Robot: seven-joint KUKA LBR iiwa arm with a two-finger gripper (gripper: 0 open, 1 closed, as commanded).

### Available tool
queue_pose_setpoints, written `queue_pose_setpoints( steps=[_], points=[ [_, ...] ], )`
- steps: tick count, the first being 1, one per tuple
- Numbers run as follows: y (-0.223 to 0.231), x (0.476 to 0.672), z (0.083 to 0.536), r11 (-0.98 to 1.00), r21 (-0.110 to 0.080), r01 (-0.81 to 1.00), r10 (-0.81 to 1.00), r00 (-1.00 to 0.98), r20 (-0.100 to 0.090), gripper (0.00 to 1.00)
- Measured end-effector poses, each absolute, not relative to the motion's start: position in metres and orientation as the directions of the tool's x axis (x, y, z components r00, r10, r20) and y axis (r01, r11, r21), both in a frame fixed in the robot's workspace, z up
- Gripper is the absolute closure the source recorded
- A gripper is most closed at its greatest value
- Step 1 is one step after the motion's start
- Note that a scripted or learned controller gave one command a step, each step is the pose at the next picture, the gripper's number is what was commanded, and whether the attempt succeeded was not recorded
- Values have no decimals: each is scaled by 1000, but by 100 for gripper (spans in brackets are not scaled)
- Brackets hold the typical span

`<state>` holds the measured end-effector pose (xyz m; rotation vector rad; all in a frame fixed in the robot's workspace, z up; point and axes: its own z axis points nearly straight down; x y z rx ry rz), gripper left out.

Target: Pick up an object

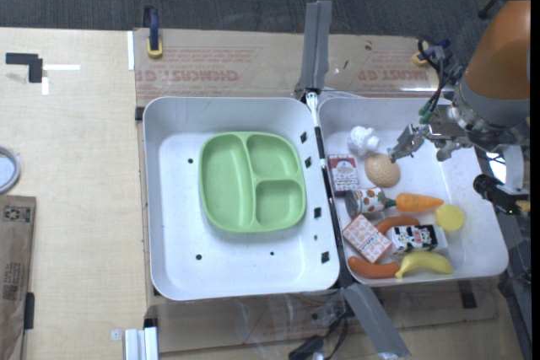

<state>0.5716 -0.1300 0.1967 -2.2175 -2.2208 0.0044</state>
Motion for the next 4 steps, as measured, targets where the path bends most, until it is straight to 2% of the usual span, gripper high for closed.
queue_pose_setpoints(
  steps=[1, 2, 3, 4],
  points=[
    [-119, 556, 91, 74, -2, 997, 997, -74, 0, 0],
    [-119, 597, 92, 304, 1, 953, 953, -304, -1, 0],
    [-121, 600, 108, 299, 11, 954, 954, -299, -7, 100],
    [-191, 512, 215, 248, 0, 969, 969, -248, -1, 100]
  ],
)
